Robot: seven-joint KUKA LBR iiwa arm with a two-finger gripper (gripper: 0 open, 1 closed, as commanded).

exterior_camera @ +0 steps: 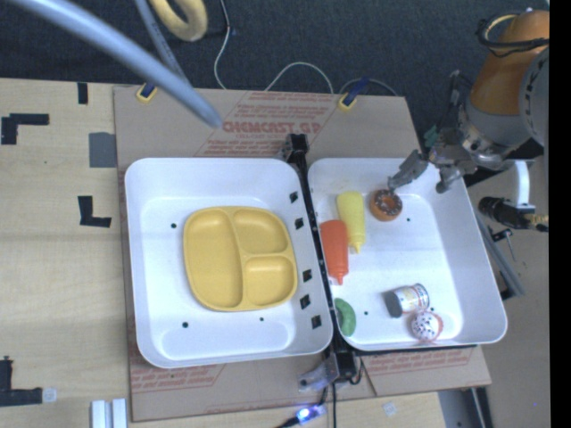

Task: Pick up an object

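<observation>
The right bin [464,266] holds several objects. A brown round doughnut-like piece [386,205] lies near its far edge, with a yellow bottle [351,218] and an orange carrot [334,250] along the left wall. Toward the front are a green piece [343,315], a silver can [409,300] and a white ball with red dots [426,326]. My gripper [419,181] hangs over the bin's far right part, just right of and above the brown piece. Its fingers [401,175] are spread open with nothing between them.
The left bin [152,239] carries a yellow divided plate [239,257]. A black divider [308,239] runs between the bins. Both bins rest on a cardboard sheet [268,123]. A grey pole [107,38] crosses the upper left.
</observation>
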